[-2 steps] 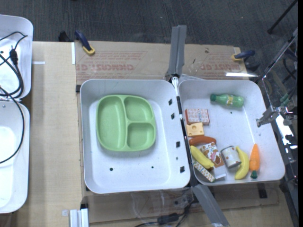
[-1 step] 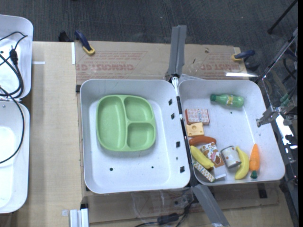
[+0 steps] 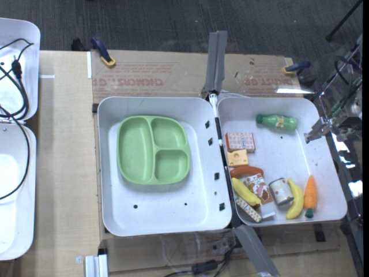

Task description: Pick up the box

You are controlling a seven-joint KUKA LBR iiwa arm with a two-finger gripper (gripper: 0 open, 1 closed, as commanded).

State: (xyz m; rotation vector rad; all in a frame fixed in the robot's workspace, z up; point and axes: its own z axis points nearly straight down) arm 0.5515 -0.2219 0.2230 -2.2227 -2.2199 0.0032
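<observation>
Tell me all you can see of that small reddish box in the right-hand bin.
The box is small, flat and roughly square, its reddish top printed with a pale grid-like pattern; it looks like cardboard. It lies flat, closed, in the right bin near the dividing wall. Its lower edge meets an orange block. The gripper is apart from it, at the bin's right wall.

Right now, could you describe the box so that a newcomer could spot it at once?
Look in the right-hand bin, near its left wall. The box lies flat below the green bottle and above an orange block; only it shows a pale, reddish-printed square face.
</observation>
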